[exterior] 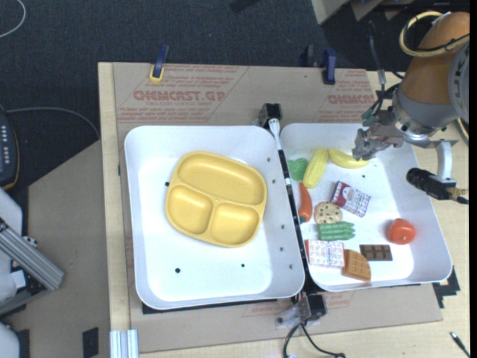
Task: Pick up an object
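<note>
1. my end effector (363, 149) hangs at twelve o'clock in the right bin (425, 200), touching the banana (347, 159); i cannot tell its state.
2. corn (316, 167) lies just beside the banana at nine o'clock.
3. the yellow tray (215, 198) sits in the left bin (149, 222).

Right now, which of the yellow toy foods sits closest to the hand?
The banana, lying right under the hand at the right bin's far edge; the corn cob lies farther left.
</note>
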Controlling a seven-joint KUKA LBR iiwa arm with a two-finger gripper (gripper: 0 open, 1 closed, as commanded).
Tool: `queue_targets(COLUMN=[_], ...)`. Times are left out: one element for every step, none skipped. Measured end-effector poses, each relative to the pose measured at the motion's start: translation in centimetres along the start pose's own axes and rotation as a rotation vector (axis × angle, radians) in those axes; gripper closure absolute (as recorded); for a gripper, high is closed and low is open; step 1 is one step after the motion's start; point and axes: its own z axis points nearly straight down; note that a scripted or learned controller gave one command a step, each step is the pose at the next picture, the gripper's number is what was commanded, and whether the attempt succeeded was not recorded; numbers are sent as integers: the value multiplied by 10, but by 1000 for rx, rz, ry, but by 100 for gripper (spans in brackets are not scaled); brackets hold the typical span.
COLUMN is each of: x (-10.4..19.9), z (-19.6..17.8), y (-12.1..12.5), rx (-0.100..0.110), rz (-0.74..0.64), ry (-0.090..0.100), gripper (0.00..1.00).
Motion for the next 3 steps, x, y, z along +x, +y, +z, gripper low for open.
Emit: queue_targets(x=[9, 9, 59], z=[-60, -66, -68], y=[0, 0, -35], rx=[-2, 3, 10], rz=[-1, 0, -2], ry=[0, 1, 4], gripper=[100, 100, 100])
